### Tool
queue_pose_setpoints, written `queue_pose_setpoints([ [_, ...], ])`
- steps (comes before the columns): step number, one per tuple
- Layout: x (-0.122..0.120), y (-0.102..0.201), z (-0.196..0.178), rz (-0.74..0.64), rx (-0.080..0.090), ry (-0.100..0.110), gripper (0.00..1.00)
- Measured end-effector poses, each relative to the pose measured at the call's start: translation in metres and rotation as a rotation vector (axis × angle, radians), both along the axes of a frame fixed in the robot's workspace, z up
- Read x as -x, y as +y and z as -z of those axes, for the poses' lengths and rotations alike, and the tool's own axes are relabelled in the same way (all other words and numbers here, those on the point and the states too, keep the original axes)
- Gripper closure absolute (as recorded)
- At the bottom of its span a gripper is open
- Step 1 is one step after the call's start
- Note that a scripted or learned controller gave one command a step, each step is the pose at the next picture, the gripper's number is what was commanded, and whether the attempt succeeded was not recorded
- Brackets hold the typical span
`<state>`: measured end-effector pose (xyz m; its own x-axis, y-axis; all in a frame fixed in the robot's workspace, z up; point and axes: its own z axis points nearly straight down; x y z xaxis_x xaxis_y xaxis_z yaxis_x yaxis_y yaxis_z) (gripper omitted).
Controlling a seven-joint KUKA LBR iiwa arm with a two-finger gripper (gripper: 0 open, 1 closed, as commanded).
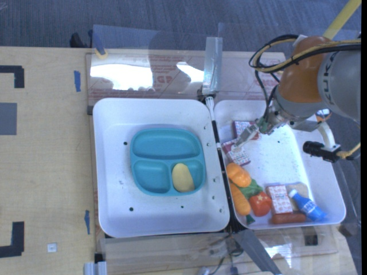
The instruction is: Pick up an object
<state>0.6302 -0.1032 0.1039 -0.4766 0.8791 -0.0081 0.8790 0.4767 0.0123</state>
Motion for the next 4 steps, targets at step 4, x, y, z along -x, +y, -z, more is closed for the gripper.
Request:
queue_pose_setpoints([
  [4,0.014,0.002,0.008,-0.013,0.001,-0.01,0.0],
])
